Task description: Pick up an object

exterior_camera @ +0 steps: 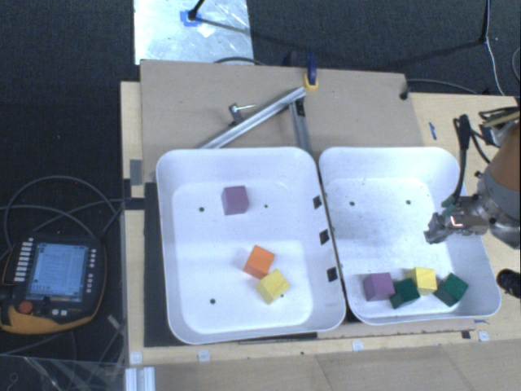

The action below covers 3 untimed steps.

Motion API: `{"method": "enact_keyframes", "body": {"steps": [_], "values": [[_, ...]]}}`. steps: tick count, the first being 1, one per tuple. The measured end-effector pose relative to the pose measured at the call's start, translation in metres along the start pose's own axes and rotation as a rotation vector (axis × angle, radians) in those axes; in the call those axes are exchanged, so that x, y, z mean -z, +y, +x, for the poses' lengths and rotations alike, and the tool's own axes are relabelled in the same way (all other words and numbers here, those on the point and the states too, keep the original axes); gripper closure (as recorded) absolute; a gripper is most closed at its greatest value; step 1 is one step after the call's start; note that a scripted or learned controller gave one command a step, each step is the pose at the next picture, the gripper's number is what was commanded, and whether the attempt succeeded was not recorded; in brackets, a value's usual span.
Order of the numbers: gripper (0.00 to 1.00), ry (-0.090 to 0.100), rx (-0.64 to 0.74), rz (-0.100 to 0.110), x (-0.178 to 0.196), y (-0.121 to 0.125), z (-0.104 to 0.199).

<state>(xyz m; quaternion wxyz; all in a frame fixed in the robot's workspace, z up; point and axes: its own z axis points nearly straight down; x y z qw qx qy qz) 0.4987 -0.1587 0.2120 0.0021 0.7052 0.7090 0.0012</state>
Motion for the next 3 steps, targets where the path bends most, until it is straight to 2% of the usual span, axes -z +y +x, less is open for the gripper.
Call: {"method": "enact_keyframes", "body": {"steps": [1, 2, 3], "values": [[1.0, 0.003, 0.006, 0.001, 0.013, 0.006, 0.056], [1.0, 0.004, 0.006, 0.003, 0.005, 0.011, 0.112], [1.0, 0.003, 0.006, 0.003, 0.009, 0.014, 0.156]]}}
